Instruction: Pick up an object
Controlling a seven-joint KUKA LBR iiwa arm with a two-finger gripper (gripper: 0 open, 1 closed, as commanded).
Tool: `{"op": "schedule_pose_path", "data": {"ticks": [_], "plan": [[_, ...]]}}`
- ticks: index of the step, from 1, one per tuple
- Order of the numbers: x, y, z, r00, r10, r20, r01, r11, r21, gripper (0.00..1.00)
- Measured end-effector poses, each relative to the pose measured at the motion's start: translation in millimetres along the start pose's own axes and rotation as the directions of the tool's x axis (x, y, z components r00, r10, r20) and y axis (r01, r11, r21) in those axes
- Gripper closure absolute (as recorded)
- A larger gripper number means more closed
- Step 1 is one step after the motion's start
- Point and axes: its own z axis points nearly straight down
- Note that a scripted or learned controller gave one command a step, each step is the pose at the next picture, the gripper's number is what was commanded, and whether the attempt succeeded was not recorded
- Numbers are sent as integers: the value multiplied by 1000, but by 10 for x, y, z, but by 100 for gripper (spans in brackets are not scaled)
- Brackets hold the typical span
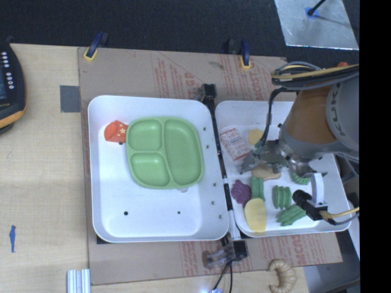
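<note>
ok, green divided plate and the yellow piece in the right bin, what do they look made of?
Green plate: looks like moulded plastic, matte to satin; uniform colour, rounded rims, three pressed compartments. Yellow piece: probably plastic or rubbery toy food; smooth, evenly coloured, softly rounded, faint sheen. Too small in this view to tell hard from soft.

Even overhead light, soft shadows, mild glare on white bins (98, 182), slight blur & low res overall
</note>
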Motion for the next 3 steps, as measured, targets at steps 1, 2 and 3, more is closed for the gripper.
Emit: {"op": "schedule_pose_path", "data": {"ticks": [1,2,3], "plan": [[-353,547,127,1000,0,-3,0,1000,-1,0],[30,-220,134,1000,1,-8,-1,1000,12,0],[-4,-181,15,1000,0,-3,0,1000,5,100]]}}
